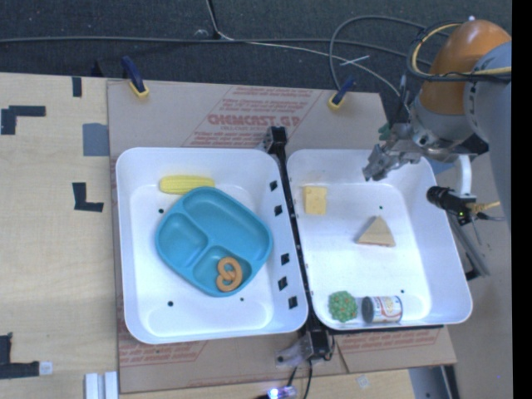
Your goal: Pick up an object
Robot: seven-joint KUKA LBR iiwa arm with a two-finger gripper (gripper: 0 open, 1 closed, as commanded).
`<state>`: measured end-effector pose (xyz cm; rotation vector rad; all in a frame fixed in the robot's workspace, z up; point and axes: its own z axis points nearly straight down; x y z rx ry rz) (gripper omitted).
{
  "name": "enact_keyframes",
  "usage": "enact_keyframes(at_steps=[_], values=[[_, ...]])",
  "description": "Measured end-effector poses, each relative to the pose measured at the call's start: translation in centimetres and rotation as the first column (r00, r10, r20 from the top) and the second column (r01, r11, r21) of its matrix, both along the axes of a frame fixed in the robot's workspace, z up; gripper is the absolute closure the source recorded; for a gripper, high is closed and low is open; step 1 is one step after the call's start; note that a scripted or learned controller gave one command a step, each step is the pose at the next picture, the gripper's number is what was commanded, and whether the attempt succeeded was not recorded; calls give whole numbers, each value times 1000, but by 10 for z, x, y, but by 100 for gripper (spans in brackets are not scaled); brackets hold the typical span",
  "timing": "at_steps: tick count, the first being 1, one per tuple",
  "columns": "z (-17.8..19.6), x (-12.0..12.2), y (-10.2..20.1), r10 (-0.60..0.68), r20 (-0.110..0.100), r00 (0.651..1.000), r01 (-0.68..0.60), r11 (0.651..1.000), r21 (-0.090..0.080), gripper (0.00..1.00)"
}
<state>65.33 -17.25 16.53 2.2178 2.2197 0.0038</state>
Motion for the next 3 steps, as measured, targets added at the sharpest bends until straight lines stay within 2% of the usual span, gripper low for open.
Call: enact_keyframes(at_steps=[1, 2, 3], values=[[44, -2, 1, 1, -1, 1000, -1, 1000, 0, 100], [103, 7, 6, 2, 1, 1000, -2, 1000, 0, 100], [107, -10, 56, 4, -5, 1000, -4, 1000, 1, 100]])
